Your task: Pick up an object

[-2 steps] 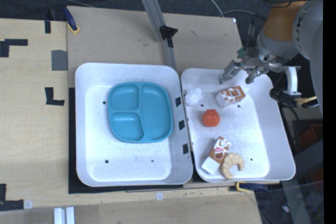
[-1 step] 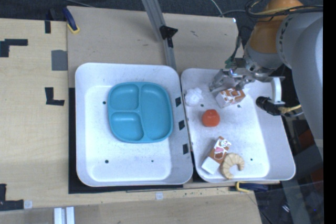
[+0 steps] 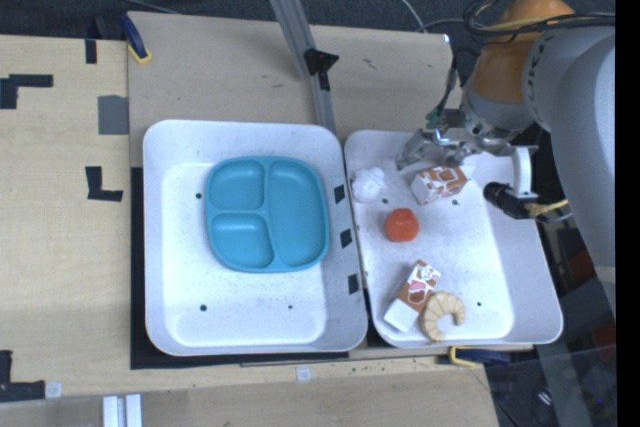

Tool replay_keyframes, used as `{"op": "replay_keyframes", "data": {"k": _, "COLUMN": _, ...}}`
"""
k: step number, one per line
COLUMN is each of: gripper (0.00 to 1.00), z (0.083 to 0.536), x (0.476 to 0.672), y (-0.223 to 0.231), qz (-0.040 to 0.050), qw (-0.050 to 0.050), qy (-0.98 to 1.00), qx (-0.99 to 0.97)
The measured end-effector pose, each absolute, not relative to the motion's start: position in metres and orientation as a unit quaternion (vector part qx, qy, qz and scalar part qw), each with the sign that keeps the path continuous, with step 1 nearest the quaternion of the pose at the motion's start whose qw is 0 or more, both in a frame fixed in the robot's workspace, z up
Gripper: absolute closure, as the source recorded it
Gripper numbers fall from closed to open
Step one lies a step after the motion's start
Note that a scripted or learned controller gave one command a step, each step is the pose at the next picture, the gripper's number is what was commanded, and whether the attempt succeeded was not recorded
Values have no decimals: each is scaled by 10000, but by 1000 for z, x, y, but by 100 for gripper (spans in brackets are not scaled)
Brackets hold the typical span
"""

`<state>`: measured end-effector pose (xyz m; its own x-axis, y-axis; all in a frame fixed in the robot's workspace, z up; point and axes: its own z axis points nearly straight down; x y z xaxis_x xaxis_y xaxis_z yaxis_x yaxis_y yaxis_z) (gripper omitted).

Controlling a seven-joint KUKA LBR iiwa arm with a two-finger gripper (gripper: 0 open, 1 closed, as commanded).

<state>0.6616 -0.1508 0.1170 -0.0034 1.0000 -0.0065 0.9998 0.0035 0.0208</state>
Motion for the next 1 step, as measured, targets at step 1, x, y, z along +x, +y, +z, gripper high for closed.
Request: {"op": "replay_keyframes", "data": {"k": 1, "gripper": 100, "z": 124, "x": 661, "y": -152, "qz": 32, "qw": 95, "qy": 7085, "qx": 7057}}
